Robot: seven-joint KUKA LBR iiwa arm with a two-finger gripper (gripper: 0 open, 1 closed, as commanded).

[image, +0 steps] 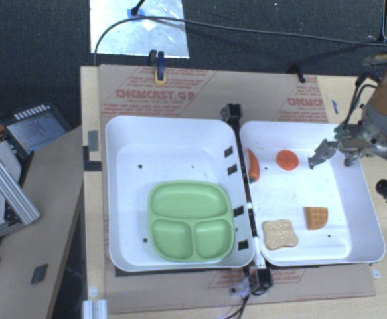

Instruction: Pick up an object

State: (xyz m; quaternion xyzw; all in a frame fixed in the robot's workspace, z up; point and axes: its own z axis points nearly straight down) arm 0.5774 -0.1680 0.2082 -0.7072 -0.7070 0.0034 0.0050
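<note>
The gripper is hovering over the right bin, its fingers seemingly slightly parted and gripping nothing. A red disc is lying just left of it, near a waffle and cracker.

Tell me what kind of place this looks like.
Probably a robotics lab test bench: two white bins clamped on cardboard, toy food like a waffle and a green plate, and a robot arm's hand reaching in.

"CHEMCAST GP" printed on brown board
</note>
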